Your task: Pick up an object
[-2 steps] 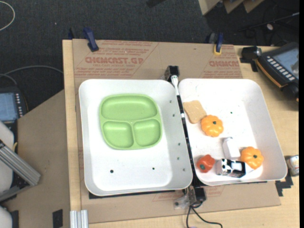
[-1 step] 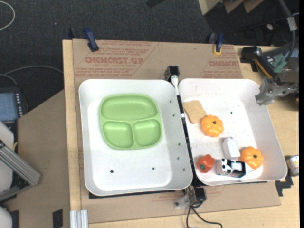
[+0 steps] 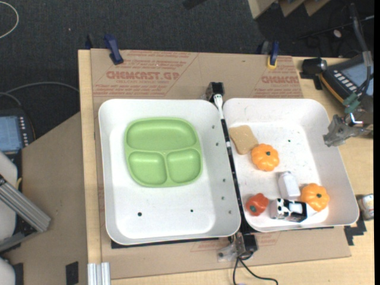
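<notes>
Gripper [image 3: 339, 130] is seen beyond the right bin's [image 3: 309, 113] right rim; its state cannot be told. Approach is judged underway; descent over a pumpkin [image 3: 265, 157] is needed.

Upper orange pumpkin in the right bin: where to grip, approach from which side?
Take the upper orange pumpkin across its round body, coming straight down from above. It sits apart from the tan piece and the grey-white object, so fingers likely fit on either side. The gripper is at the bin's right rim.
</notes>
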Motion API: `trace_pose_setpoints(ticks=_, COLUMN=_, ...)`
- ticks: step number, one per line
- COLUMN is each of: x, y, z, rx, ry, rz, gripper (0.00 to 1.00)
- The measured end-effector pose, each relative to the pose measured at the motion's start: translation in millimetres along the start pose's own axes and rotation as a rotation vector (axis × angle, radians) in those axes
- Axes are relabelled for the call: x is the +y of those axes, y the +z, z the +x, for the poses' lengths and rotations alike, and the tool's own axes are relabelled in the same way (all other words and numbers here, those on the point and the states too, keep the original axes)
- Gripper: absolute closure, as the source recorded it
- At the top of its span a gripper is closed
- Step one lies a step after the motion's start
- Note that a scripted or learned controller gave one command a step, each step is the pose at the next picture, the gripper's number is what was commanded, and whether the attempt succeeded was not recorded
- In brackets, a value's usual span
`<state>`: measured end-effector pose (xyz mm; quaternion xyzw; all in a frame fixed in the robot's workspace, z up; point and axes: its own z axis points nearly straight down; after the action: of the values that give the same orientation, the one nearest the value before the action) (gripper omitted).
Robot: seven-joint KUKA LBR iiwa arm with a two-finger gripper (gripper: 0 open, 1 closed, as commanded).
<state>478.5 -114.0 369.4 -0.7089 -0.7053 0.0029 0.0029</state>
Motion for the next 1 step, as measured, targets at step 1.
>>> trace_pose_setpoints(ticks=1, x=0.2, y=54.5, z=-74.1, rx=0.001, ry=0.001, rz=-0.002, gripper=1.00)
